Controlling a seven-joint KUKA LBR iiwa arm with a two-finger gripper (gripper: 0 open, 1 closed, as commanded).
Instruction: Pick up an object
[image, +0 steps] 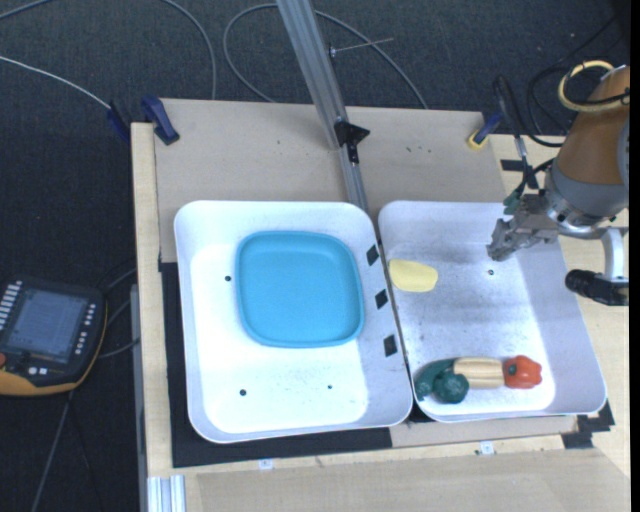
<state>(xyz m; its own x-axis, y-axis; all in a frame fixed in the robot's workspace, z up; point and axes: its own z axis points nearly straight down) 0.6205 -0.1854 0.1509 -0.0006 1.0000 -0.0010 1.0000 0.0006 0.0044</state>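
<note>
Over the right bin's (560, 300) far half, near its right wall, the fingers (503, 244) hang low above bare white floor; from this slant I cannot tell how far apart they stand, and nothing shows between them. Nearest to them, to the left against the dividing wall, lies a yellow piece (412, 276), apart from the tips. Well toward the near edge of the same bin, a green object (442, 383), a tan roll (478, 373) and a red piece (521, 372) sit in a touching row. Beside it, the left bin (205, 380) carries a blue plate (299, 289). Both bins rest on the table (250, 150). Left of the table, on the floor, lies a handheld pendant (48, 335).
</note>
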